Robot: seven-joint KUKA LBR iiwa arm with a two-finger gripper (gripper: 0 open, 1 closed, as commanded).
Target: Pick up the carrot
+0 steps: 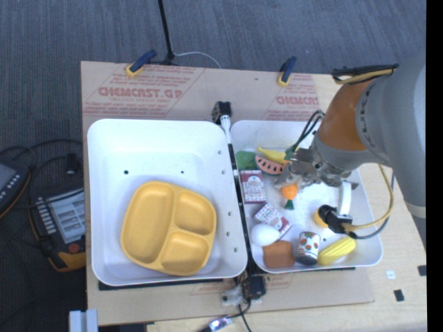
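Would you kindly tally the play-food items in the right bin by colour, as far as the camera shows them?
Yellow: 2, the banana and the corn
Orange: 1, the carrot
White: 1, the egg
Brown: 1, the bread-like piece
Pink: 1, the watermelon slice
Total: 6, not counting boxes and the can.

A glossy yellow plastic tray sits in a smooth white plastic bin on matt printed cardboard.

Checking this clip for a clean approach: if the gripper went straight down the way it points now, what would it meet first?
Most likely the carrot, the small orange piece lying right under the gripper in the right bin. The watermelon slice sits close beside it, to the camera's left. Depth is hard to judge from this slanted view.
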